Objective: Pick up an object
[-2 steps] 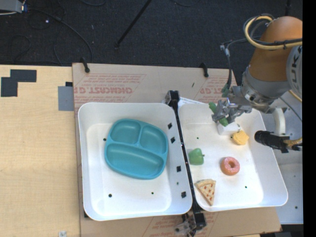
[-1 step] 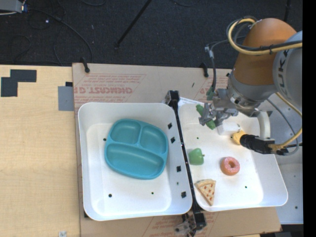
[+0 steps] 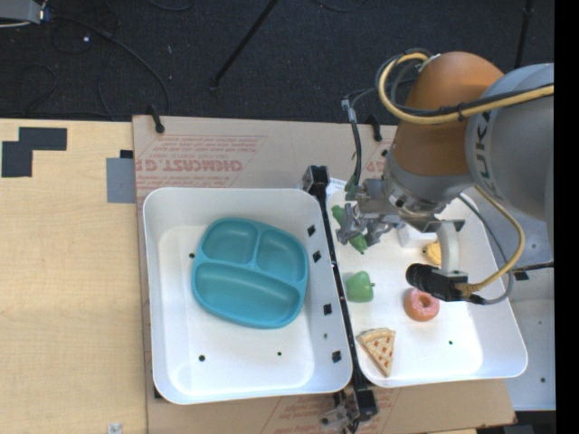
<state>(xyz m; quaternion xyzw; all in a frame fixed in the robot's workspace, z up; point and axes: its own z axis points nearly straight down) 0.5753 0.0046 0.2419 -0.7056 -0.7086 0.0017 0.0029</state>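
The gripper (image 3: 362, 229) hovers over something green (image 3: 347, 216); I can't tell its grip, so it should descend squarely.

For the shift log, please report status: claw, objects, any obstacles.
Claw low at right bin's top-left corner. Green pepper, pink donut, waffle wedge lying loose. Teal divided plate in left bin.

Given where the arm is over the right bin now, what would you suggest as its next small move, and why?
Probably a short, straight descent. The hand hangs over the far-left corner of the right bin, with a green item at its tip, though whether it is gripped is unclear. The green pepper, doughnut and pizza slice lie further forward, so only that item is within easy reach.
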